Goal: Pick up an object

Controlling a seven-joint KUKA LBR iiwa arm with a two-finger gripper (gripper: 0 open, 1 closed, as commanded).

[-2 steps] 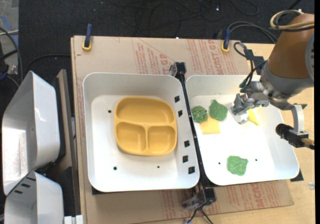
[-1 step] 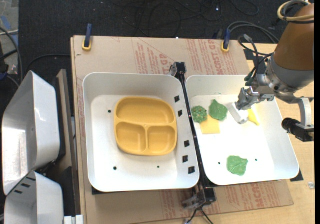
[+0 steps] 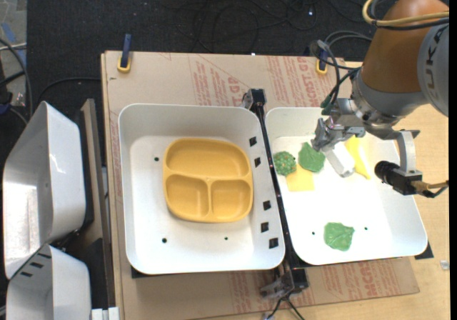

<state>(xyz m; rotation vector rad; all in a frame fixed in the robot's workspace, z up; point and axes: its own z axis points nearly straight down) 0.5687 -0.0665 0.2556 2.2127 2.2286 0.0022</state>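
Hanging over the back of the right bin (image 3: 407, 240), my gripper (image 3: 325, 138) is low above a cluster of small pieces, and from this slanted angle I cannot tell how it is set or whether anything is caught in it.

Directly beneath it lies a green leafy piece (image 3: 311, 159), which I judge to be the likeliest target. Just left of that sits a darker green broccoli-like floret (image 3: 285, 163), and touching the front of the pair is a flat yellow square (image 3: 300, 181). To the right lie a pale stick-shaped piece (image 3: 341, 162) and a yellow wedge (image 3: 359, 158). A second green leafy piece (image 3: 338, 235) rests alone near the front of the bin. The left bin (image 3: 136, 168) bears a yellow divided tray (image 3: 208, 178).

The risk is crowding. With so many pieces packed close under me, I could close on an edge and lose it on the lift, pinch two at once, or shove the floret and the square aside. The leafy piece looks soft and low, so it may slip out.

That piece is roughly round, with no clear long axis and no evident pointing direction. The pale stick does have one, running from back-left to front-right.
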